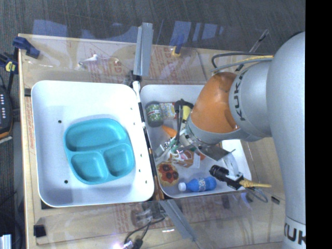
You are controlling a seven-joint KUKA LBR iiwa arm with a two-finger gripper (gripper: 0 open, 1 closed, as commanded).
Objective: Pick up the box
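The arm (228, 110) reaches into the right bin (155, 95); whether the tool (179, 141) has closed, I cannot tell. Next it must find the box.

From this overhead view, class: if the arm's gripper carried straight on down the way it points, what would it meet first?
Probably the cluttered small packets on the right white bin's floor, directly under the gripper. Depth is unclear from above, so which item comes first is uncertain.

We see an evenly lit frame, bright from above. The white left bin (46, 139) nearly blows out, with soft bluish shadow around its teal tray (98, 149). Glare streaks the bench (104, 61) at the upper edge. The arm (280, 97) shades the right bin (161, 95). Focus is slightly soft throughout.
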